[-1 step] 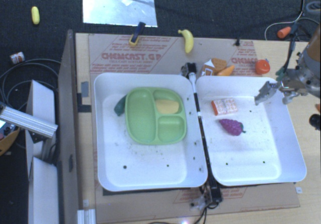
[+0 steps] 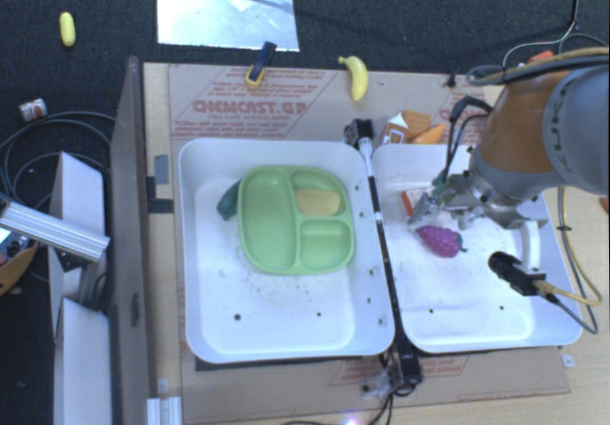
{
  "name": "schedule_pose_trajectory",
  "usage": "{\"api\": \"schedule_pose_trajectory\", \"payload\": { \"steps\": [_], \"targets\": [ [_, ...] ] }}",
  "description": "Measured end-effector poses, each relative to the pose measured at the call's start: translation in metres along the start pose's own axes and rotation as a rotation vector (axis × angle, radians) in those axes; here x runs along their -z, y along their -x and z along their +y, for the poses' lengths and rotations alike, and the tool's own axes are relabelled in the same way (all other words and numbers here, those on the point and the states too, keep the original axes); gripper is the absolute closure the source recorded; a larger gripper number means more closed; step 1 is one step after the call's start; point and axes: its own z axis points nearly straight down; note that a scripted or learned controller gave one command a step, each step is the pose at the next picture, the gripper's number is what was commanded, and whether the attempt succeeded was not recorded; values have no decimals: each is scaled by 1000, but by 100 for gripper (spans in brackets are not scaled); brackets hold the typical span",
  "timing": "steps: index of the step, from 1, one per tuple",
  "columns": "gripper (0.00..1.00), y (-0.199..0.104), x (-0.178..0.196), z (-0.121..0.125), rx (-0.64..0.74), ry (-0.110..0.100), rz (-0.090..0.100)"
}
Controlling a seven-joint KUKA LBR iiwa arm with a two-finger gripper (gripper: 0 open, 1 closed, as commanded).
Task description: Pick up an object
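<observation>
1. We take the small purple knobbly object, like a plastic bunch of grapes [image 2: 439, 240], as the nearest candidate for picking. It lies in the right-hand shallow white bin [image 2: 477, 318], in the upper-left part of the floor, near the divider between the bins.
2. Its long axis runs roughly left to right across the view, tilted slightly downward toward the right. Which end counts as the stem we cannot make out.
3. Its appearance: magenta-purple, oval outline, bumpy surface, matte; it casts a faint shadow on the white floor.
4. The two-finger gripper [image 2: 426, 212] sits just above and to the left of the purple object, near it; we cannot tell whether they touch. The grey arm with an orange band [image 2: 534, 132] comes in from the right and covers the upper right of the bin.
5. Whether the claw is apart or together we cannot tell; the metal parts blur into one another. Nothing is seen between them.
6. A small red-and-white object [image 2: 412, 199] lies just beside the claw, partly hidden.
7. The left-hand shallow white bin [image 2: 219, 318] holds a light green compartment tray [image 2: 294, 220] with a yellow piece [image 2: 319, 200] in its upper-right compartment; a dark green item [image 2: 228, 200] is touching the tray's left rim.
8. Outside the bins, a yellow banana-shaped toy [image 2: 356, 76] lies on the cardboard sheet [image 2: 238, 104].
</observation>
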Motion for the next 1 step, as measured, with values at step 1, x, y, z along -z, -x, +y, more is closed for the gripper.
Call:
{"api": "schedule_pose_trajectory", "payload": {
  "steps": [1],
  "targets": [
    [0,31,-60,-1,-11,7,-5]
  ]
}}
